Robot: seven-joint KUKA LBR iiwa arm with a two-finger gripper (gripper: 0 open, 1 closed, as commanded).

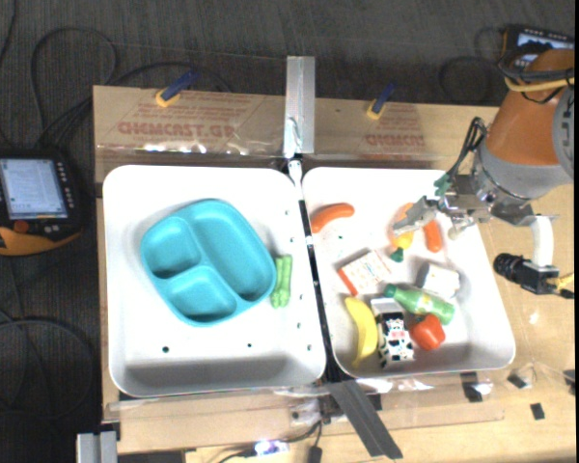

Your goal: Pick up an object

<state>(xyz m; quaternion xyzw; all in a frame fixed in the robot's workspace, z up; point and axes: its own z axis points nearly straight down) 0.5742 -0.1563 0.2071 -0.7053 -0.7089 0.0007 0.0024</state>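
Gripper [427, 210] low over right bin [492, 287]; open or shut, can't tell. Small orange carrot toy [432, 236] just below it, touching or nearly. Looks light, stiff, smooth plastic, may slip; pinch across its middle.

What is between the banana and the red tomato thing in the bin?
In the camera view, a small black-and-white toy stands between the banana and the red tomato, down in the right bin.
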